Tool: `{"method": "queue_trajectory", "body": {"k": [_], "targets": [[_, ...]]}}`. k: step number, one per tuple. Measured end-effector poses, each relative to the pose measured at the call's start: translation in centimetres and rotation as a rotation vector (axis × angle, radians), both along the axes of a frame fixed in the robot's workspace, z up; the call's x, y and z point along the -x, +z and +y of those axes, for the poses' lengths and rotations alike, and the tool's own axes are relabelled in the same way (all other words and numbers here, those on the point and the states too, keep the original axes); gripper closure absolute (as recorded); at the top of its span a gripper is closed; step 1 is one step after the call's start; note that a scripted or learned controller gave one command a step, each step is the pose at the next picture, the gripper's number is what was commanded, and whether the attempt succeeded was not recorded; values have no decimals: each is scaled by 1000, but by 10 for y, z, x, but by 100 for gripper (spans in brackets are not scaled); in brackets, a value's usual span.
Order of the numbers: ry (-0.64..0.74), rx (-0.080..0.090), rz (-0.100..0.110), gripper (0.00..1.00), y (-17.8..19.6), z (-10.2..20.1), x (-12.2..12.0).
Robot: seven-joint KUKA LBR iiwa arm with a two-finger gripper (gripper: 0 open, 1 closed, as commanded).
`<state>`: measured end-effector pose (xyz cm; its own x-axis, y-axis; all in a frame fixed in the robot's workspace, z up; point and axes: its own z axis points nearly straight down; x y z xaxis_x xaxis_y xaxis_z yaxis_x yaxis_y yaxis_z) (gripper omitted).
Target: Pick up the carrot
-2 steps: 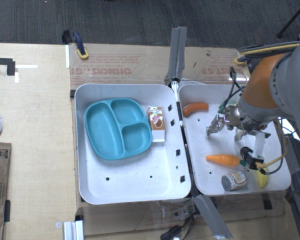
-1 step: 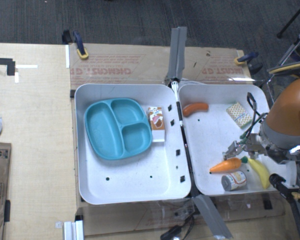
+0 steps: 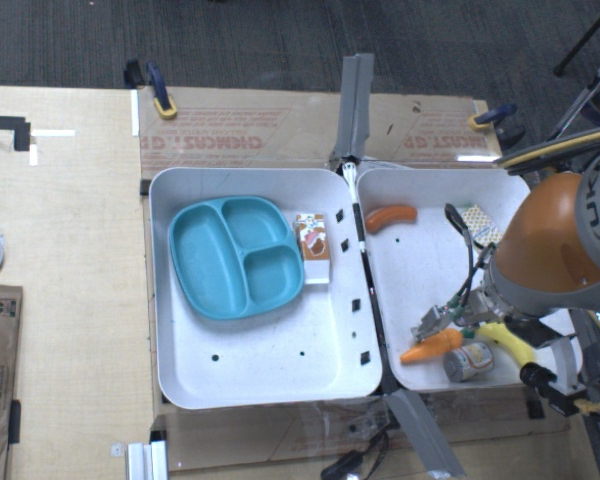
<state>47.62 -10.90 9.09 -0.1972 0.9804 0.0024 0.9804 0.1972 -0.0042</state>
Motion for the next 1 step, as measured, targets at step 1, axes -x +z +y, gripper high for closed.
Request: {"method": "queue_trajectory", "body": {"k": [1], "targets": [[0, 0, 0, 0, 0, 0, 0]]}}
